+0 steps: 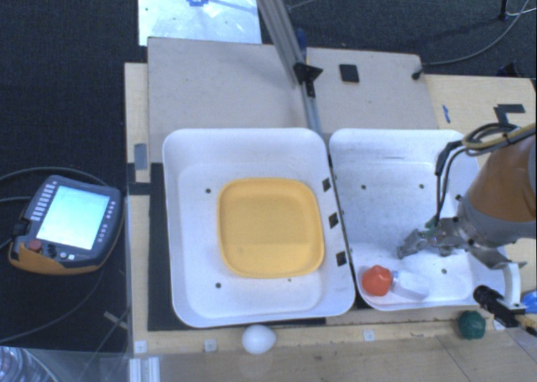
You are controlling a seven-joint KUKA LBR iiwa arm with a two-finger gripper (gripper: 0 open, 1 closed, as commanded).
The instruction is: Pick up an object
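The gripper point(413, 246) hangs low in the right bin point(394, 162), and whether its jaws are open or closed cannot be told. Just below it lie a red ball point(377, 280) and a clear plastic piece point(411, 285). A yellow plate point(271, 227) fills the left bin point(189, 229)

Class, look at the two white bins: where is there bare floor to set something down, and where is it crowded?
Free: the right bin's far half, between its back wall and the gripper. In the left bin, only narrow strips around the square yellow plastic plate. Crowded: the right bin's near corner, with the small red-orange object and a clear one.
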